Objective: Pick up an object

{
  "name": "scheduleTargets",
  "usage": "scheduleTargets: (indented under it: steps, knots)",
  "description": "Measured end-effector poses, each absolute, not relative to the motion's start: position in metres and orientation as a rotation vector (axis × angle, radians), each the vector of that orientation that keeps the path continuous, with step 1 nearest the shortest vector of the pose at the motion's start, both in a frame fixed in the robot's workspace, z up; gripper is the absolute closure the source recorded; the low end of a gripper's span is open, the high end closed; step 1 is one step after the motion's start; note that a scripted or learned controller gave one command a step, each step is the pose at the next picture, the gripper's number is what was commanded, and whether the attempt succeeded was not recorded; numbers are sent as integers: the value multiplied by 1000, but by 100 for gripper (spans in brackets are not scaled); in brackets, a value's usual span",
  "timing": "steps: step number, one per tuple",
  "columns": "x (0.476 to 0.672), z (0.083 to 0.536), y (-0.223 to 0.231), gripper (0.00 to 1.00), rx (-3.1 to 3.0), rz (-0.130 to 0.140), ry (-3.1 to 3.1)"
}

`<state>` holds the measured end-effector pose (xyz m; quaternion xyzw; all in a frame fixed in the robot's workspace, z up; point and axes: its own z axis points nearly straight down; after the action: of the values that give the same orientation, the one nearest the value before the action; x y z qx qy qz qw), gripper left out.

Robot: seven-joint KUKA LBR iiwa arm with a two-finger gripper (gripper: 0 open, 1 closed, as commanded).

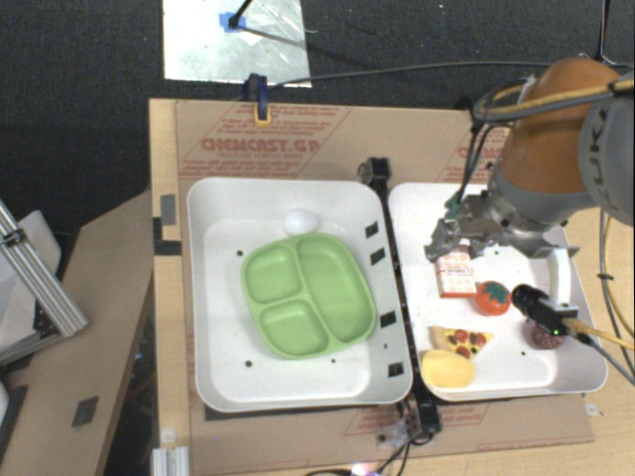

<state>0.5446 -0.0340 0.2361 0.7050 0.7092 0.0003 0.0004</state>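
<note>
The right bin (417, 206) holds a small red and white box (457, 274), a red tomato (492, 298), a pizza slice (460, 340), a pale yellow rounded piece (447, 369) and a dark reddish thing (544, 338) that is partly hidden. My gripper (445, 243) hangs low over the bin, just above and left of the box's upper end. I cannot see anything held in it. The arm's orange band and grey wrist cover the bin's far right corner.
The left bin (213, 266) carries a green divided plate (308, 296) and a small white egg-shaped thing (302, 222) behind it. Black clips line the ridge between the two bins. Brown cardboard lies under both bins.
</note>
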Motion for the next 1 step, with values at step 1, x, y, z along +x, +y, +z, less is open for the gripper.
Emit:
scheduleTargets:
  steps: [1]
  knots:
    - [552, 227, 16, 100, 2212, 3, 2229]
